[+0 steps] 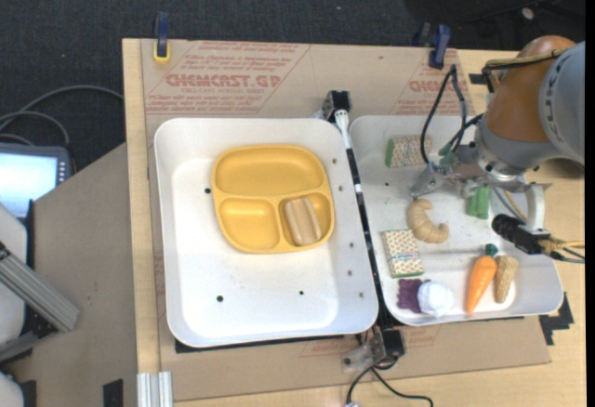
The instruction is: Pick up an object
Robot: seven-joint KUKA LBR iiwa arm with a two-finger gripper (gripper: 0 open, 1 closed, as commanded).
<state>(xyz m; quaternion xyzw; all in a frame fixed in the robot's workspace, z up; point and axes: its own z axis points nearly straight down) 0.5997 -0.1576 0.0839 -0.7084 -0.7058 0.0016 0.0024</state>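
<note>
In the right bin (372,137), my gripper (472,180) hangs over the upper middle, with the grey and orange arm (535,108) above it. A small green object (478,202) lies directly under the gripper's lower edge, partly covered by it. To the left lie a curved tan croissant-like piece (428,221) and a speckled square pad (405,151). Along the front of the bin sit an orange carrot (481,279), a tan stick-shaped piece (505,277), a purple and white object (424,296) and a second speckled pad (402,253).
The left bin (186,238) holds a yellow divided plate (244,175) with a tan bread-like piece (299,220) in its lower right compartment. Black cables (437,112) trail over the right bin's back edge. A black part (516,233) juts out beside the carrot.
</note>
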